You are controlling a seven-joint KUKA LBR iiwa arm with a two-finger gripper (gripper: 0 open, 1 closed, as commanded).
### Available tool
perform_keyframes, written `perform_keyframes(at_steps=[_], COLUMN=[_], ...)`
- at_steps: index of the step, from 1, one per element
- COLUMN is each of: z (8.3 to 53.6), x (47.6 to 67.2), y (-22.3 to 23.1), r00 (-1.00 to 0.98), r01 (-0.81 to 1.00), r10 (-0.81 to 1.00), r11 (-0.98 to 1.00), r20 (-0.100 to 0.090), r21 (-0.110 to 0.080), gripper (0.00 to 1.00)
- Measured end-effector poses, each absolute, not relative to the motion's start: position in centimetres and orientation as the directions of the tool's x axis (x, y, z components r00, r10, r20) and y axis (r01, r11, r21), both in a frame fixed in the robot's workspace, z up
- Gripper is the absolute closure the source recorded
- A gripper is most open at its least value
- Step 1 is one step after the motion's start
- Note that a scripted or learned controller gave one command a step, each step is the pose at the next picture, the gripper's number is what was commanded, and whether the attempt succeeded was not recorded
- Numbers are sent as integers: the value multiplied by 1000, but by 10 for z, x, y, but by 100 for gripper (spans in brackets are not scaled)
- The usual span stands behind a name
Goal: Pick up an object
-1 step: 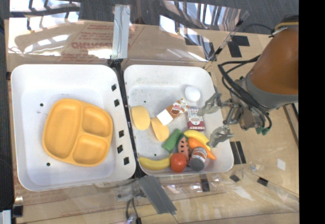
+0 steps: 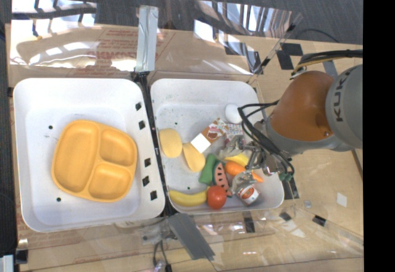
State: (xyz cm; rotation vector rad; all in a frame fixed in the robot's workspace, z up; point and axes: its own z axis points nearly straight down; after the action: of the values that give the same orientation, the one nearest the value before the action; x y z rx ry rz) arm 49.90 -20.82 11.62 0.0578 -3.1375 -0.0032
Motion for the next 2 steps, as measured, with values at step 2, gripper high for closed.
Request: perform_keyframes(at_steps=[2], z=[91], x=[514], y=[-112], r00=[-993], r01=[117], r10=[117], r11=[993], r20=[3], r21=[2], gripper=[0])
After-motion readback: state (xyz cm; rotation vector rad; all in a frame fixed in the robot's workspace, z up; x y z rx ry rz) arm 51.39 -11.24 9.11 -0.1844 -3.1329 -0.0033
